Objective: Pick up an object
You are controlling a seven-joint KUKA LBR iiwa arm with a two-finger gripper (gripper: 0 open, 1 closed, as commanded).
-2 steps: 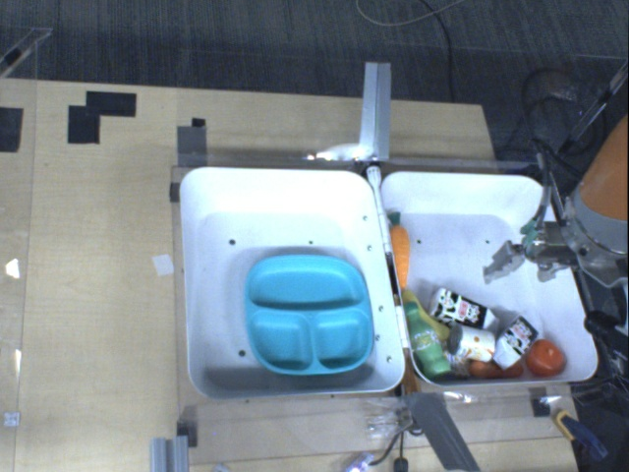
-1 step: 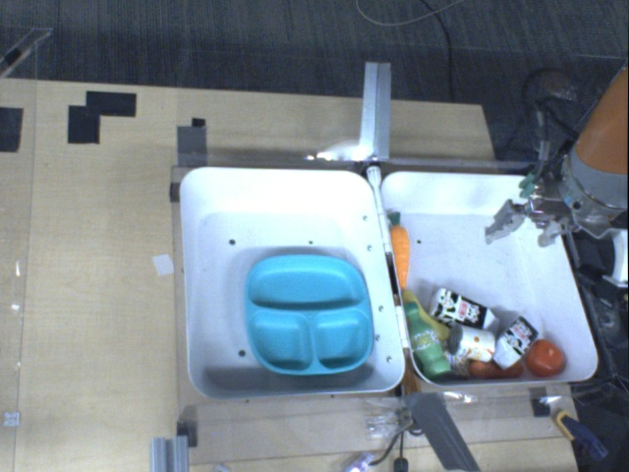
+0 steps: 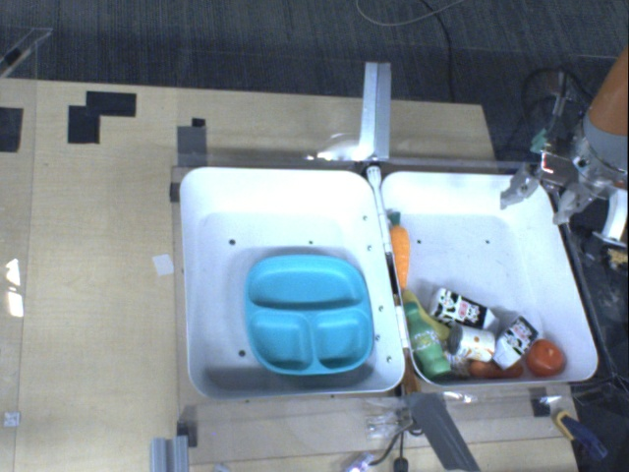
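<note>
Pale wooden bench (image 3: pixel 88 264) — two white bins (image 3: pixel 295 190) — dark carpet (image 3: pixel 197 18) beyond.

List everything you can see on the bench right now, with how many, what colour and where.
White bins: 2, white, side by side on the bench.
Divided plate: 1, blue, in the left bin.
Carrot: 1, orange, right bin, along the dividing wall.
Bottle: 1, green, right bin, near front corner.
Cartons: 2, black and white, right bin, front.
Tomato: 1, red, right bin, front right corner.
Cable: 1, black, on the floor behind.
Gripper: 1, grey, above the right bin's far right corner.
</note>
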